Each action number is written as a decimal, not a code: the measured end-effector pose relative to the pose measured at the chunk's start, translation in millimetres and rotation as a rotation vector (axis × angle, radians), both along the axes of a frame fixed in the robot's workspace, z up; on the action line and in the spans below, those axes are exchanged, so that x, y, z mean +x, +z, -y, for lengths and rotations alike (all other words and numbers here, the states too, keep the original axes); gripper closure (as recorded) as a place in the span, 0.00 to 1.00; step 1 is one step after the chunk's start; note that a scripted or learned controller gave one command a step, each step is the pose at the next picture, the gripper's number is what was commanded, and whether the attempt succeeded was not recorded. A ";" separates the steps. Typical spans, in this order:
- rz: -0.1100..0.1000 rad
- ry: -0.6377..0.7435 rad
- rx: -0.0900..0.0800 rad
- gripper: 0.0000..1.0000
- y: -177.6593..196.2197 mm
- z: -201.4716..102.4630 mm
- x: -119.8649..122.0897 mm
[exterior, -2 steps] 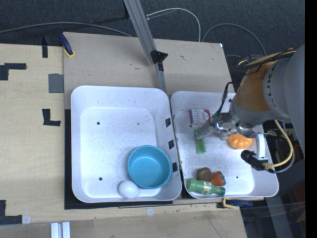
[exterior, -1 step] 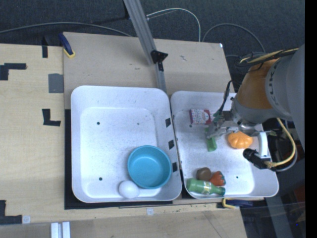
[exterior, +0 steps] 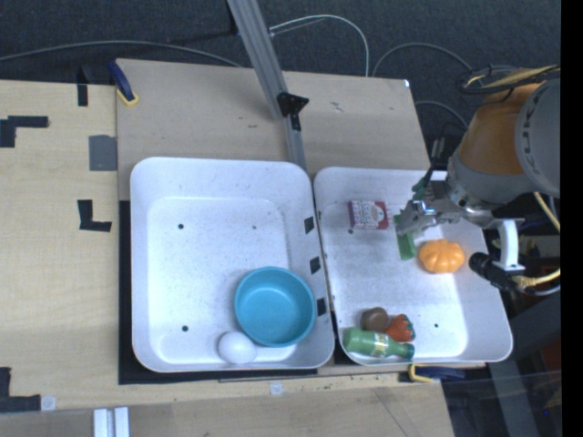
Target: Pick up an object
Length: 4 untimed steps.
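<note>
My gripper [exterior: 415, 215] hangs over the upper right part of the right bin [exterior: 483, 335]. A small green oblong piece [exterior: 405, 245] lies directly under its tip, touching or nearly touching it. An orange pumpkin-like object [exterior: 442, 256] sits just to the right of the green piece. A red and white packet [exterior: 367, 214] lies to the gripper's left. At the bin's front edge lie a green bottle [exterior: 377, 343], a brown lump [exterior: 374, 319] and a small red piece [exterior: 399, 327].
The left bin [exterior: 182, 189] holds a blue bowl [exterior: 273, 305] and a white ball [exterior: 237, 346] at its front. A grey pole [exterior: 260, 44] slants in from the top toward the bins' shared wall. Cables lie behind the bench.
</note>
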State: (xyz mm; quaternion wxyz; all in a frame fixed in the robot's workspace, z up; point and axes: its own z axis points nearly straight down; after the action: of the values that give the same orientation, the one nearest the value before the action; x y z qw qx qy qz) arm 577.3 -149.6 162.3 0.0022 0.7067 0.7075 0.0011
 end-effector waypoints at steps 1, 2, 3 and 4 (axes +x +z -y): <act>-0.001 0.000 0.000 1.00 45.0 -0.2 1.0; -0.006 0.005 0.003 1.00 51.1 -58.0 -18.8; -0.005 0.006 0.003 1.00 63.9 -111.4 -32.3; -0.006 0.006 0.003 1.00 70.8 -160.0 -36.1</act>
State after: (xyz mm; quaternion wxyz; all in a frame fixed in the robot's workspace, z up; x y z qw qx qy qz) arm 541.1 10.4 233.1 -0.0010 0.7045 0.7097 0.0002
